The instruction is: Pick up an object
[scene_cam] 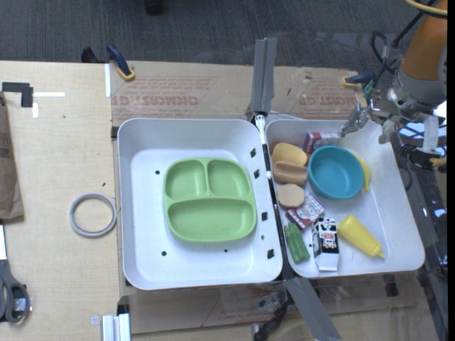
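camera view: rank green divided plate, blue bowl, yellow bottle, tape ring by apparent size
1. green divided plate
2. blue bowl
3-4. yellow bottle and tape ring look about alike; not ranking them.

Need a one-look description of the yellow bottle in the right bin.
Look in the right white bin, at its near right corner. The yellow squeeze bottle lies on its side there, right of the black-and-white carton; it's the only solid yellow, cone-tipped item.

green tray, blue bowl, yellow bottle.
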### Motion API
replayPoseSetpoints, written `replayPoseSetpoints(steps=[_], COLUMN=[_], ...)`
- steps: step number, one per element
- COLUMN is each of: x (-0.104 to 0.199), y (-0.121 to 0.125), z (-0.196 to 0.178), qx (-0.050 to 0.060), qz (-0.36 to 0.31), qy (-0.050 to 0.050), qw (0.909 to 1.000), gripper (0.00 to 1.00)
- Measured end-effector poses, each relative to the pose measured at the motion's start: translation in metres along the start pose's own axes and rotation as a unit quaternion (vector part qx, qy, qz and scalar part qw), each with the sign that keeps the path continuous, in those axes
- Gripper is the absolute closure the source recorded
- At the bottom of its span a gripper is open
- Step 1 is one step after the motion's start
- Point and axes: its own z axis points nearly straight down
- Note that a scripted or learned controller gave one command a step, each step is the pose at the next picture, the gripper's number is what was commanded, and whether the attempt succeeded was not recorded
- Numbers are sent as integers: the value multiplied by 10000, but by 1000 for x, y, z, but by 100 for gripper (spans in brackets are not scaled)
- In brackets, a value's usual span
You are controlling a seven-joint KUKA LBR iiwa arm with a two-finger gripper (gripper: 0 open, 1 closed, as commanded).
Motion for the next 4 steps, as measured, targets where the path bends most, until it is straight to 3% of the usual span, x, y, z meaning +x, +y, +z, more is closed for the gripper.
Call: replayPoseSetpoints(steps=[1, 2, 3, 4], x=[51, 61, 59, 59], y=[-9, -83, -83, -83], z=[89, 90, 80, 81], qx=[-7, 3, 6, 5], qz=[-584, -409, -382, -385], qy=[3, 6, 7, 6], qw=[9983, 9992, 9993, 9993], gripper=[0, 0, 100, 0])
